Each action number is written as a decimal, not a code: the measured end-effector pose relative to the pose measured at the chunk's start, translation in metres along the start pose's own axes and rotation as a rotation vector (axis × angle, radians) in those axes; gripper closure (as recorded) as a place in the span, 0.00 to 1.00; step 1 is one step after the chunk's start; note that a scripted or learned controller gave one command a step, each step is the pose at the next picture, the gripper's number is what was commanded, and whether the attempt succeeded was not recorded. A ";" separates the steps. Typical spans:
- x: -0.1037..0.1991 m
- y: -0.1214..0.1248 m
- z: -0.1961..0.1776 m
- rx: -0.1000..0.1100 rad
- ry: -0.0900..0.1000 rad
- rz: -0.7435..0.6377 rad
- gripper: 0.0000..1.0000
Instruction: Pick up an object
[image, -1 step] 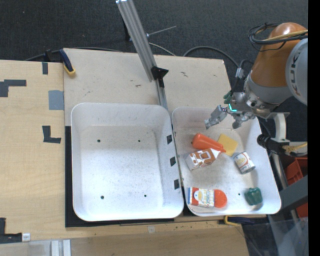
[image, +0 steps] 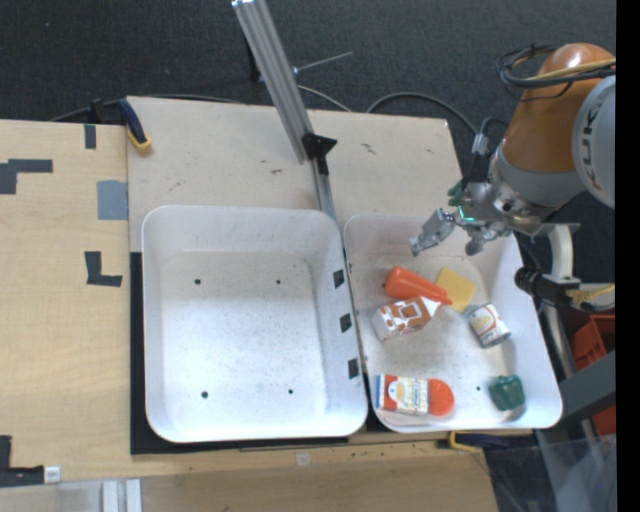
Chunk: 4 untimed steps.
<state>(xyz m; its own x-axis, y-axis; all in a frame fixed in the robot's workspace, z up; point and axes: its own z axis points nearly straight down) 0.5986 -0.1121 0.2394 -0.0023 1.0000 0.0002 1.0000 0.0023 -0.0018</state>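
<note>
My gripper (image: 458, 238) hangs over the back of the right bin (image: 372, 245), fingers spread open with nothing between them. Just below it lie an orange carrot-shaped piece (image: 415, 285) and a yellow block (image: 456, 287). A small white and brown carton (image: 402, 319) rests under the carrot. A small can (image: 487, 325) lies to the right. Near the front of the bin sit a red and white packet (image: 413, 396) and a green pepper (image: 507, 392).
The left bin (image: 240, 320) stands beside the right one, sharing a divider with black clips. A slanted metal rail (image: 285, 85) crosses the back of the bench. The orange-banded arm (image: 555, 110) reaches in from the upper right.
</note>
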 end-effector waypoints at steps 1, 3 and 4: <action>0.000 0.000 0.065 0.006 0.000 0.001 0.00; -0.003 -0.002 0.128 -0.024 -0.009 0.001 0.00; -0.003 -0.003 0.120 -0.020 -0.009 0.001 1.00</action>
<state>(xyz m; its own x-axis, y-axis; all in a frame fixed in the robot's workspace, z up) 0.5953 -0.1151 0.1191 -0.0013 1.0000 -0.0085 0.9998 0.0014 0.0179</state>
